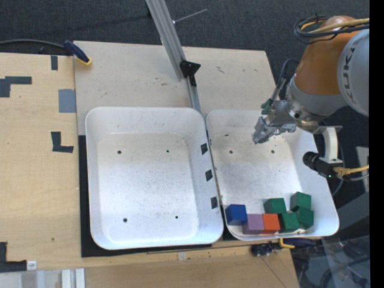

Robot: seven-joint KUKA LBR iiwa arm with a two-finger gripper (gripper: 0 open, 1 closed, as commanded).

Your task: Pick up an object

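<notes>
The robot's hand [264, 131] hangs over the right bin [252, 173], up near the far end, at about 1 o'clock in the bin. Nothing sits between its tips. I cannot tell if it is open or closed, because it is small and dark from up here.

The toys to pick are all at the other end of that bin, down at about 5 o'clock. There is a blue block [236, 213], a purple block [256, 222], an orange block [271, 222] and some green blocks [293, 211]. They are packed close, touching each other, pushed up to the near wall and the corner. They are well apart from the hand.

The left bin [147, 176] has only little dark dots on its floor.

So I think the job is at its start: the hand is getting ready and has not grabbed a thing yet. Next it should move toward 6 o'clock, down the bin, go above one block, then drop low and pinch it. The blue block looks easiest, since its left side is free. The green ones are jammed in the corner and may be hard to grab.
</notes>
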